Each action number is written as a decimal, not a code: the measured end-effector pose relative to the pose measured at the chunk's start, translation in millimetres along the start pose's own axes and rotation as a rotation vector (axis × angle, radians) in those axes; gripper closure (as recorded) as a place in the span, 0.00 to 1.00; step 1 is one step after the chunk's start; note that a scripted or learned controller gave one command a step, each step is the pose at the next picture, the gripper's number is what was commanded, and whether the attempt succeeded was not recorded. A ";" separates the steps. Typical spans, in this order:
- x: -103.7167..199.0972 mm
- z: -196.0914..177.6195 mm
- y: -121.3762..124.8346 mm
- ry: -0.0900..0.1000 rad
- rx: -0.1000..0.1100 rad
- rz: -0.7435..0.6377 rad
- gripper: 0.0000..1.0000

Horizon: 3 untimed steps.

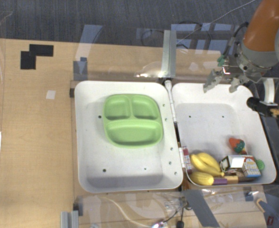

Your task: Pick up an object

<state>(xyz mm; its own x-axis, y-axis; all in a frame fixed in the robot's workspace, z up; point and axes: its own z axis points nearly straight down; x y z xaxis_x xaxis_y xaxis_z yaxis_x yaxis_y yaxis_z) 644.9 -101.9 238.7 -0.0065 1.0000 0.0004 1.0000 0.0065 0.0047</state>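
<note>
Hovering over the far rim of the right bin (pixel 267 141), the gripper (pixel 223 84) has its two fingers spread apart with nothing between them. Every candidate lies well away from it, heaped in that bin's near corner: the bananas (pixel 204 164), a small carton (pixel 244 167) and a red-and-green toy (pixel 237 145) just behind. My worry is the crowding; dropping into that tangle, a finger could land on top of an item or wedge against the wall, so the pinch closes on air.

Arm (pixel 272 23) cut off by right edge.
</note>
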 end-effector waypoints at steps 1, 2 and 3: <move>1.8 -12.1 1.9 0.001 -0.006 -0.005 1.00; 1.8 -11.9 1.9 0.001 -0.006 -0.005 0.00; -15.4 137.2 24.7 0.000 -0.001 -0.342 0.00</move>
<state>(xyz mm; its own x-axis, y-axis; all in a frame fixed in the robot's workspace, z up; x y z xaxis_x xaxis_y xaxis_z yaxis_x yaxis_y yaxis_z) 670.3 -117.1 101.7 -0.3414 0.9399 -0.0018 0.9399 0.3414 0.0057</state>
